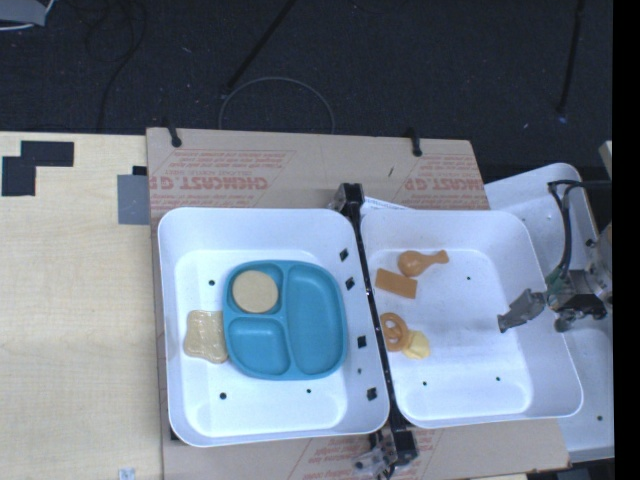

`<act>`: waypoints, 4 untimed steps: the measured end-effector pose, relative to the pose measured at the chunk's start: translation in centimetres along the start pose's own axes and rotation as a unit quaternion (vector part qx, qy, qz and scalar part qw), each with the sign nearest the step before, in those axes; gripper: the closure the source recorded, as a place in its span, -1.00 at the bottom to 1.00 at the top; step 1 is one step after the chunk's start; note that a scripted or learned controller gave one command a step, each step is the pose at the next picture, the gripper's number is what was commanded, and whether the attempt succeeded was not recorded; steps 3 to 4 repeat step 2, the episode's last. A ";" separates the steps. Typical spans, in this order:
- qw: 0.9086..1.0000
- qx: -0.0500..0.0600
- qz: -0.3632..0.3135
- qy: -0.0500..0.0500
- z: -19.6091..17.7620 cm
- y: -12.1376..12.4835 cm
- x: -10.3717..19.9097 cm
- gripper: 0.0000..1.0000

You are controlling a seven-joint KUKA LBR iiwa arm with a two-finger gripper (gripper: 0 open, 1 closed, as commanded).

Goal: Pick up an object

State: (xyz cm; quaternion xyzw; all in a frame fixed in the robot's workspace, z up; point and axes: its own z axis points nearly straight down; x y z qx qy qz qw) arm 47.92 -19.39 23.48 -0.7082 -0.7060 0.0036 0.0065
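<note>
The right bin [500,398] holds an orange spoon-shaped piece [422,261], a brown-orange block [396,284], a pretzel-shaped piece [391,327] and a small yellow piece [416,346] touching it. All lie in the bin's left half. My gripper [547,313] hangs over the bin's right rim, well to the right of these pieces. Its fingers are spread open with nothing between them; the grey left finger [516,312] reaches over the bin floor.
The left bin [190,408] holds a blue divided plate [290,328] with a round tan disc [254,290] in its upper-left compartment. A pale bread-like slice [205,336] lies against the plate's left edge. A black divider [365,298] joins the bins.
</note>
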 end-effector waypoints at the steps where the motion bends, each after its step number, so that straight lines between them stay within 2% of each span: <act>1: 1.000 -0.005 -0.001 -0.001 -0.5 0.2 0.0 -1.00; 2: 1.000 -0.003 -0.002 0.000 5.5 -0.1 0.9 -1.00; 4: 1.000 -0.003 -0.002 0.000 5.5 -0.1 0.9 -1.00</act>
